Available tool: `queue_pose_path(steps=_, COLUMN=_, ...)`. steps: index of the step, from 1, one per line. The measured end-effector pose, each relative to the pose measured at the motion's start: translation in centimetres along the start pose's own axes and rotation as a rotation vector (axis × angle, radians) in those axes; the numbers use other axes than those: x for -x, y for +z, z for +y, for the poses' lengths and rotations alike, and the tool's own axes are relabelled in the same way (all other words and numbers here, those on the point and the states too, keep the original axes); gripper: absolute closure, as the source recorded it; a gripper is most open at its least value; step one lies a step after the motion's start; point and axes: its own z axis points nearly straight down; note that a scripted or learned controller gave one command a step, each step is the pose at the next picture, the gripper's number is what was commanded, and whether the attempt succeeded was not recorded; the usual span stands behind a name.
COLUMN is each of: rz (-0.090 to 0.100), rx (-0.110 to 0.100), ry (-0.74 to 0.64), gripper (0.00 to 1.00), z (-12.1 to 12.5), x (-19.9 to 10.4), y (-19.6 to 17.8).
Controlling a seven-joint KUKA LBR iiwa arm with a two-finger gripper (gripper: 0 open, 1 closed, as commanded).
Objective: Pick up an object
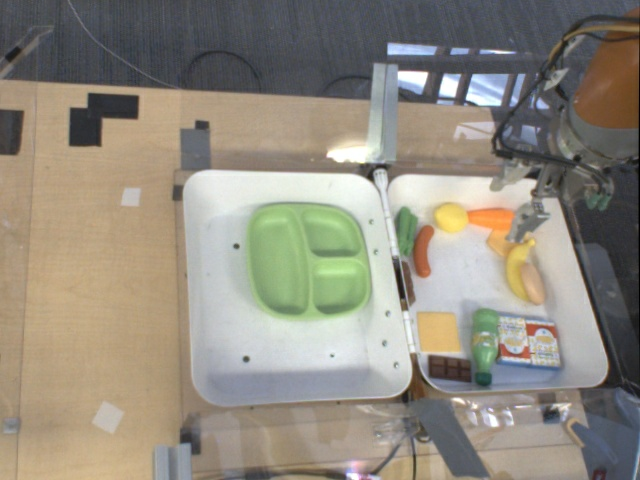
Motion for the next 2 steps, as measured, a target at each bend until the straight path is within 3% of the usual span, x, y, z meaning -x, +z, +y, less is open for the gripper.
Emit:
queue_pose_path(steps=1, rz=-0.004, rx=0.000, ry=-0.170, gripper=0.00, z=-2.7, x=0.5, y=10.8)
queue_pose_path(steps=2, rz=0.001, rx=0.001, ry=-0.038, gripper=0.00, z=-3.6, x=-1.7, y=12.2)
